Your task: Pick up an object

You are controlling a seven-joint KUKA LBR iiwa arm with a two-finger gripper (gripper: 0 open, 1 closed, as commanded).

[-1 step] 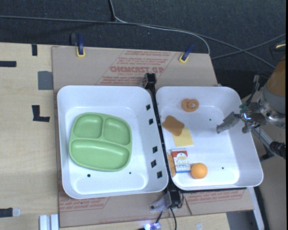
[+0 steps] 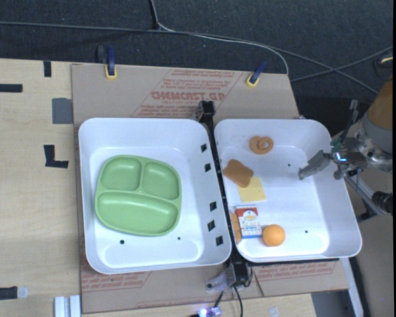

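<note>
At the frame's right edge the gripper (image 2: pixel 320 162) hung over the right bin (image 2: pixel 317 203), fingers' state unclear, well apart from the orange (image 2: pixel 273 235).

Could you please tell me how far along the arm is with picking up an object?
Nothing looks picked yet. The gripper sits over the right bin's right side with nothing between its fingers. The doughnut, brown pastry, yellow slice, small carton and orange all lie in that bin. Choosing, grasping and lifting remain.
</note>
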